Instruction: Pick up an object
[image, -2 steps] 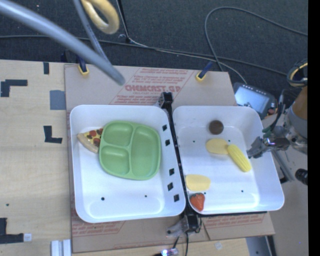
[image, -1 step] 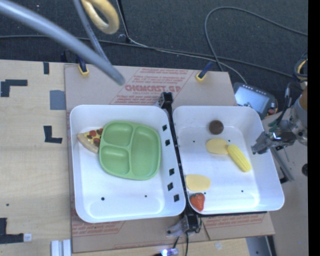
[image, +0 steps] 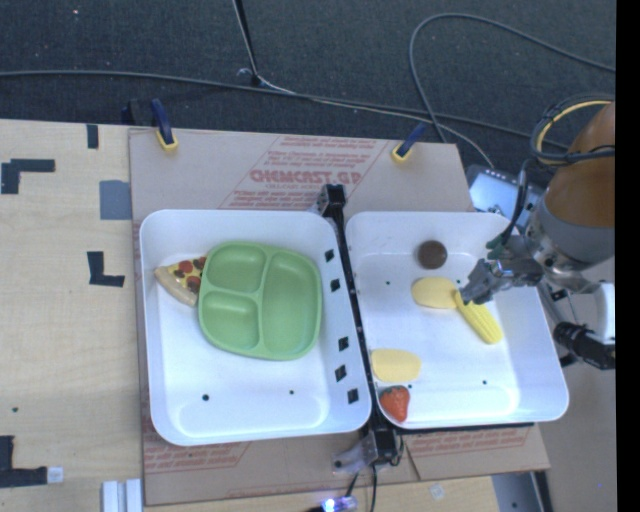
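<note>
The right bin (image: 520, 395) holds a brown round piece (image: 432, 254), a pale yellow oval piece (image: 434, 292), a yellow corn cob (image: 481, 318), a second pale yellow piece (image: 396, 363) and a red strawberry (image: 396, 403). My gripper (image: 478, 285) hangs low over the right bin, its tips right at the upper end of the corn cob, beside the oval piece. Nothing is seen lifted between them.
The left bin (image: 160, 300) carries a green divided plate (image: 261, 299) with a pizza slice (image: 181, 280) tucked partly under its left edge. Black clips (image: 336, 290) join the two bins. Cables run over the dark floor behind the bench.
</note>
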